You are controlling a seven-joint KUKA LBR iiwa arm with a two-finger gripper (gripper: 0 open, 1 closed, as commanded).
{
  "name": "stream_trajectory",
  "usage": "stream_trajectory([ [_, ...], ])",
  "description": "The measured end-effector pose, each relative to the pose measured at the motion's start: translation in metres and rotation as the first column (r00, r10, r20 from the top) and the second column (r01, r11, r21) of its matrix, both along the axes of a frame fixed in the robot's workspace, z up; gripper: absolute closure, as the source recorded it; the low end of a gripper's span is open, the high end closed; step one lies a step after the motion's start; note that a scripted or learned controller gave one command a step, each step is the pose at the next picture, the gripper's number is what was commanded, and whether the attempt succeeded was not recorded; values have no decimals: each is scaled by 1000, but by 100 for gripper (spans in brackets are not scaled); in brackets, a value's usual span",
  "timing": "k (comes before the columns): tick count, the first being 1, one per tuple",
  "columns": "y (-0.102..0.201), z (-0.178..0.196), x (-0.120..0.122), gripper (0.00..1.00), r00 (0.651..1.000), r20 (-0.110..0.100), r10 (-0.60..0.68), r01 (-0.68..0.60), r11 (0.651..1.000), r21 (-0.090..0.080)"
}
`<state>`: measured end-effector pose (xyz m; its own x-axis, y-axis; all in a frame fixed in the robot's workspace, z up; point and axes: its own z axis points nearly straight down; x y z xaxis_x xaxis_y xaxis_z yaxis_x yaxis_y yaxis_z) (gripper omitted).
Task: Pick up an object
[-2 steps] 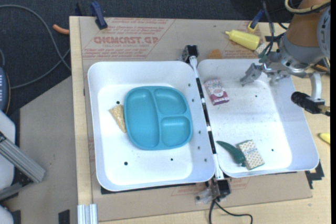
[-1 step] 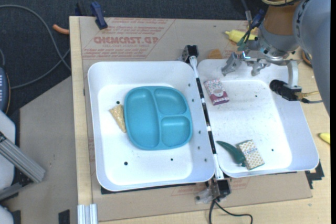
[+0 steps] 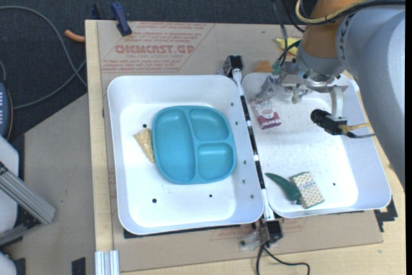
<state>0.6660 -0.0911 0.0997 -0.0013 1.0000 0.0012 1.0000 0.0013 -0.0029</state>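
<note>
Red-and-white small flat packet (image 3: 266, 115) lies in the shallow white bin (image 3: 328, 161), just outside my two-finger gripper (image 3: 280, 94) jaws, on the side nearest the other bin. I see the jaws spread, grasping nothing.

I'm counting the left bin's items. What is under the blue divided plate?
A tan, speckled piece pokes out from beneath the plate at its left edge. How far it runs underneath, and whether anything else lies there, is covered.

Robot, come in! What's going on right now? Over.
Gripper at far left corner of right bin, no hold seen. Red-and-white packet lies loose right beside it. Nothing on packet; green piece sits apart, nearer front.
</note>
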Motion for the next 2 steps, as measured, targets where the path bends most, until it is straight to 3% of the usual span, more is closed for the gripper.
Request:
stream_trajectory([
  [2,-3,-10,3,0,1000,8,0,0,1000,-1],
])
